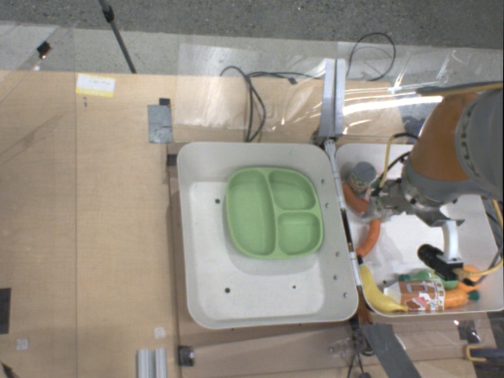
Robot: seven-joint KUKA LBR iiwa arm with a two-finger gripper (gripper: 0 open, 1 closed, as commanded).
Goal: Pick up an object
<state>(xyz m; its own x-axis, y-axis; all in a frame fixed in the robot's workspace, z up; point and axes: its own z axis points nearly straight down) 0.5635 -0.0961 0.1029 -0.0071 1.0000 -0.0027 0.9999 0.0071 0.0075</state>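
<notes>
1. Well, you are looking down on a pale wooden surface [94, 211] that carries two shallow white plastic bins side by side.
2. The left bin [260, 309] holds a light green plastic plate with three compartments [274, 211], lying flat towards the bin's far side.
3. The grey arm with the orange band [457, 148] reaches in from the right over the right bin [409, 235].
4. Its claw [383, 203] sits low over the far-left part of that bin. You cannot tell from this angle whether it is spread or pressed together, and you can see nothing held in it.
5. Just left of the claw, against the bin's left wall, lies a curved red-orange piece [353, 201]. A small grey cylinder [363, 172] stands just beyond it in the far-left corner.
6. A slim orange sausage-shaped item [368, 239] lies just nearer than the claw, along the same wall.
7. Along the bin's near edge you have a yellow banana [376, 296] in the left corner. A red-and-white printed carton [424, 295] is beside it, with a small green item [416, 276] touching its far edge. An orange carrot [463, 294] lies to the carton's right.
</notes>
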